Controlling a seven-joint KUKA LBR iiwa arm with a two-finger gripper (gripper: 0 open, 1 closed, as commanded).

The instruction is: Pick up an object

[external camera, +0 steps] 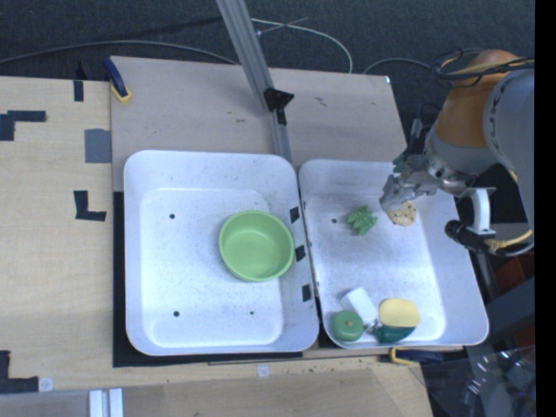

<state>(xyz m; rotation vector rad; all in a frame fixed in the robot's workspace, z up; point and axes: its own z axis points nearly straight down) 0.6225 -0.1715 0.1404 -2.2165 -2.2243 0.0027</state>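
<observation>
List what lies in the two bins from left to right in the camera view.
Green bowl → green round piece → small green toy → yellow piece → tan piece under the pincer.

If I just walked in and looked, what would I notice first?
Probably the bright green bowl, sitting alone in the left bin. Next, the big grey and orange robot arm reaching in from the right, its gripper low over the right bin beside a small tan object and a little green object. A cluster of small colourful things sits in that bin's near corner.
</observation>
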